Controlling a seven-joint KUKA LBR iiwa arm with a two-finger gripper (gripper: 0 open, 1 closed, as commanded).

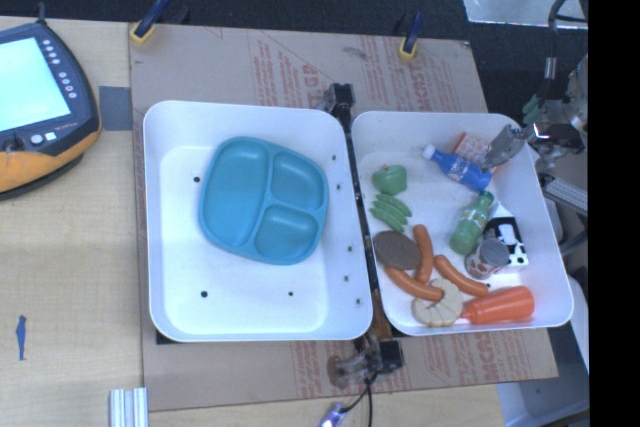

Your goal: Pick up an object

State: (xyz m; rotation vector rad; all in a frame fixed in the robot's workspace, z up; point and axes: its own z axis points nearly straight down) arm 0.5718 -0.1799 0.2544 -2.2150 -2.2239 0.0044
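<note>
The right white bin point(556, 245) holds several toy foods. Among them are a blue tube point(456, 167), a green pepper point(390, 179), a pea pod point(391, 211) and a green bottle point(471, 223). A brown oval piece point(397, 249), orange sausages point(424, 253), a carrot point(498, 306), a round cracker point(438, 310) and a small can point(487, 258) lie nearer the front. My gripper point(504, 145) reaches in from the right over the bin's far right corner, just right of the blue tube. Nothing is visibly held in it.
The left bin point(165, 245) carries a blue divided plate point(265, 200). A teach pendant point(35, 105) lies on the bench at the far left. Clamps point(148, 20) point(408, 35) pin the cardboard sheet at its far edge. A latch point(342, 98) sits between the bins.
</note>
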